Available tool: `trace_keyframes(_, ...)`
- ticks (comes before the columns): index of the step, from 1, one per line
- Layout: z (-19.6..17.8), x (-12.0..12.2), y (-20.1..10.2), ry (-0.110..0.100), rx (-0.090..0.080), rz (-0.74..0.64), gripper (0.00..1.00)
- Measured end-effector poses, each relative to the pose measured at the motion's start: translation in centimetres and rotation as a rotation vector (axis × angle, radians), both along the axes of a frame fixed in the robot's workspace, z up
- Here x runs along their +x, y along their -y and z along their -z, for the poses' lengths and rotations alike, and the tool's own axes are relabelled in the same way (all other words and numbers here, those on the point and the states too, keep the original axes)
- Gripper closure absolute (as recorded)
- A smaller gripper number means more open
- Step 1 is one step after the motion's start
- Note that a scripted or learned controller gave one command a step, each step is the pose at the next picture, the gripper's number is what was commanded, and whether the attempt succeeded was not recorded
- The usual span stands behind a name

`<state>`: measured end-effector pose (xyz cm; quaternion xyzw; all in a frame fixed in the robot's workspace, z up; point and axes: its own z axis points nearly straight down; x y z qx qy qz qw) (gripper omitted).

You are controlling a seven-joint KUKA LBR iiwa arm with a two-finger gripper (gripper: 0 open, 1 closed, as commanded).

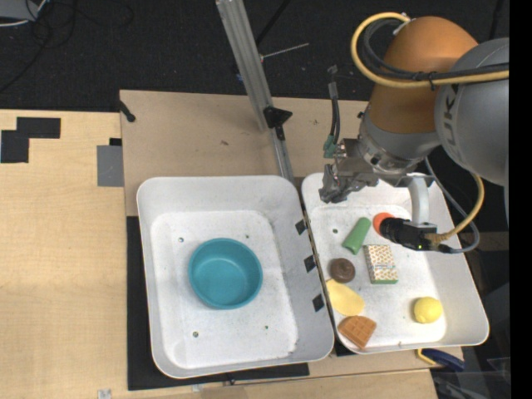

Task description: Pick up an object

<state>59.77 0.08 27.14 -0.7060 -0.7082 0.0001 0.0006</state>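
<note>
1 fixed camera above the bench (66,223), slanted downward, both white bins (158,214) in frame

Teal bowl (225,273), green block (358,234)

lighting even and bright from overhead; white bins (166,206) slightly overexposed, soft shadows beneath objects; dark background underexposed; focus mildly soft throughout.

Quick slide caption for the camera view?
Gripper hovers at the right bin's far corner; teal bowl in left bin.
</note>
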Motion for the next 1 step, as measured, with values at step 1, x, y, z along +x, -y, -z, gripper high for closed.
trace_keyframes(1, 1.30, 1.50, -4.15, -0.001, 0.000, 0.001, 1.00)
